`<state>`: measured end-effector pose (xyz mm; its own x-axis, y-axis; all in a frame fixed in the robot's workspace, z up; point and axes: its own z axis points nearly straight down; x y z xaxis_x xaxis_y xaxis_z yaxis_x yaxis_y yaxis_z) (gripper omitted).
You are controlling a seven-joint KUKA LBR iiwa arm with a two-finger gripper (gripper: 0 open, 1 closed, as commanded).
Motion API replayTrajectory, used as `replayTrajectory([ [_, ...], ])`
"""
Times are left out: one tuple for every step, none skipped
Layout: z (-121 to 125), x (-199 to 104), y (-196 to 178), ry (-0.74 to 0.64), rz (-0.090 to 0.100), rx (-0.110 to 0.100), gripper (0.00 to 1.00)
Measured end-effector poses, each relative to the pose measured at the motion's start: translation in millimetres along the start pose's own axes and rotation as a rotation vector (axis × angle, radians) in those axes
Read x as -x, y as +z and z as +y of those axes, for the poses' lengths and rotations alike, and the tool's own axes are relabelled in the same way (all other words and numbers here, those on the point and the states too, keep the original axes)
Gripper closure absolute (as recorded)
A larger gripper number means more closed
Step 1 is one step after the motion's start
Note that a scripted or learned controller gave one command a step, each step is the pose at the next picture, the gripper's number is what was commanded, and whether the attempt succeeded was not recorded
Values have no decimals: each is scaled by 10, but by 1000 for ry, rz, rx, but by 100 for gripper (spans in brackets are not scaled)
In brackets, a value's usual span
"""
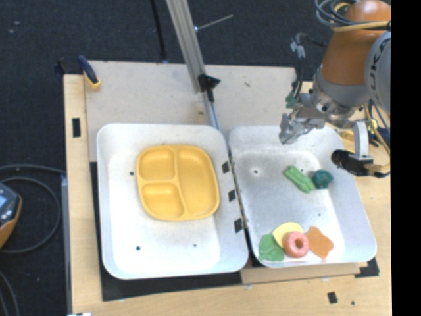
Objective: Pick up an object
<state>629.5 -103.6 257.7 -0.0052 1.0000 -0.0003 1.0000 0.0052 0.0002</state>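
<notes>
arm [352, 58]: grey casing, fat orange band above the wrist, rounded orange cap on top. Dark looped cables beside that cap. gripper [291, 131] grey metal, small wires and fittings at its base. Black-and-white bracket just past the wrist.

No text, label, brand, number or sign can be read anywhere in the camera view; every surface looks plain, and any small marks are too blurred to make out.
</notes>
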Motion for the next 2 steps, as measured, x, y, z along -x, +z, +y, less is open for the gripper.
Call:
replayTrajectory([
  [-104,-498,50,-1,1,0,100],
  [-175,-1010,127,-1,1,-1,100],
])
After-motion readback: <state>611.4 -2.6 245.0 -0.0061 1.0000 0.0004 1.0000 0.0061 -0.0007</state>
